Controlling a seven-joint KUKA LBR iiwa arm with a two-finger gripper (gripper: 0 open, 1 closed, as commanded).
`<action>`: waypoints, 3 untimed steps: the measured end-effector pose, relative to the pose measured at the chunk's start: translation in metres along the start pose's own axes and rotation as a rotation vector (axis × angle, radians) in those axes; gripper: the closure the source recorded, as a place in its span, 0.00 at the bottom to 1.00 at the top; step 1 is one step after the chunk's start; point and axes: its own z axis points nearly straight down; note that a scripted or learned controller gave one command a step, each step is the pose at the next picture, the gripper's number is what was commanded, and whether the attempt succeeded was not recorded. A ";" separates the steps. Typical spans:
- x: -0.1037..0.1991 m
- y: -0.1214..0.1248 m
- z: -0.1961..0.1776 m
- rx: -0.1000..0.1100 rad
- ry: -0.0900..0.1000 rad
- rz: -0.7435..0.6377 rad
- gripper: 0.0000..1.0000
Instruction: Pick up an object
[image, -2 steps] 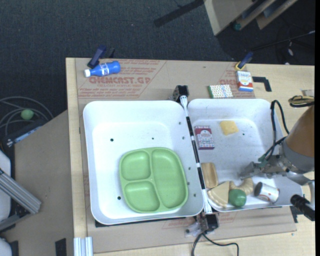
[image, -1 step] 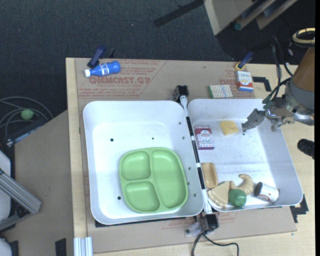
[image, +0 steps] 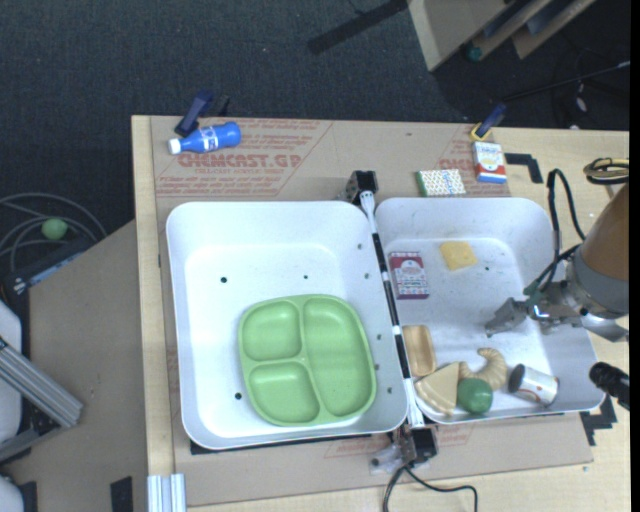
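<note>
My gripper (image: 512, 317) hangs over the right side of the right bin (image: 530, 218), reaching in from the grey arm (image: 605, 265) at the right edge. It sits above bare bin floor, apart from every object. Just below it lie a tan curved piece (image: 493, 361), a green ball (image: 475, 397) and a small silver can (image: 533, 383). To its left are a tan wooden block (image: 418, 350) and a red-and-white packet (image: 408, 275). A yellow block (image: 459, 255) lies toward the back of the bin.
The left bin (image: 200, 250) holds a green divided plate (image: 305, 358). On the bench behind the bins lie a blue bottle (image: 205, 138) and two small cards (image: 441, 182). A black cable (image: 556, 205) loops near the arm.
</note>
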 end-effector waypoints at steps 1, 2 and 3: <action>-0.016 0.061 -0.128 -0.008 -0.002 -0.003 0.00; -0.006 -0.019 -0.079 -0.002 0.000 -0.001 0.00; 0.020 0.070 -0.095 -0.006 0.000 -0.004 0.00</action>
